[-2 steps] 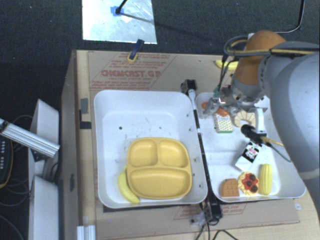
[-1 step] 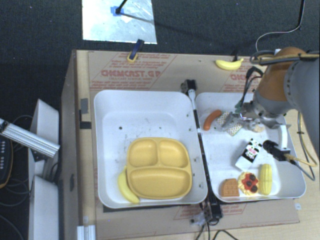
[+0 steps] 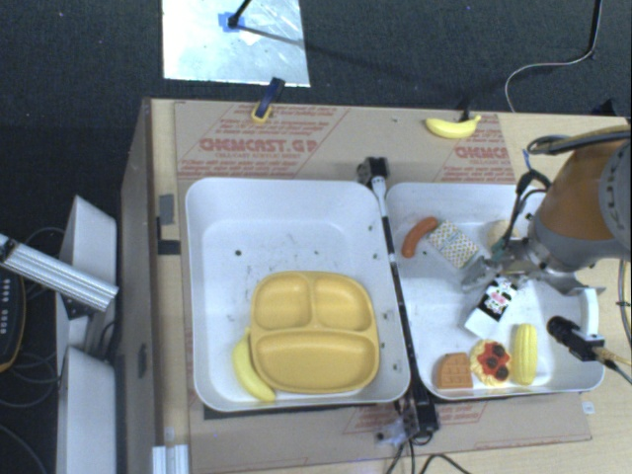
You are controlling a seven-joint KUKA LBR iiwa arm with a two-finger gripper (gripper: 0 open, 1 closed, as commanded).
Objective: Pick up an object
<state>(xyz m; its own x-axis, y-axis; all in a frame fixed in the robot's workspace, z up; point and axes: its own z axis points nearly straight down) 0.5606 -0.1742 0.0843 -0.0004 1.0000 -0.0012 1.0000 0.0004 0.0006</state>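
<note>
The right bin point(image 3: 434, 205) holds several toy foods. A red sausage point(image 3: 420, 234) lies near its far left, with a patterned packet point(image 3: 452, 244) beside it. A small black-and-white box point(image 3: 495, 300) lies in the middle. Along the near wall sit a waffle point(image 3: 454, 370), a pizza slice point(image 3: 491, 361) and a yellow corn cob point(image 3: 525, 353). My gripper point(image 3: 491, 268) hangs low over the bin's middle, just above the black-and-white box and right of the packet. Whether it touches either one is unclear.
The left bin point(image 3: 227, 215) holds a yellow divided plate point(image 3: 314, 330) with a banana point(image 3: 249, 370) at its near left edge. Another banana point(image 3: 452, 125) lies on the cardboard behind the bins. A black divider clamp point(image 3: 376, 173) joins the bins.
</note>
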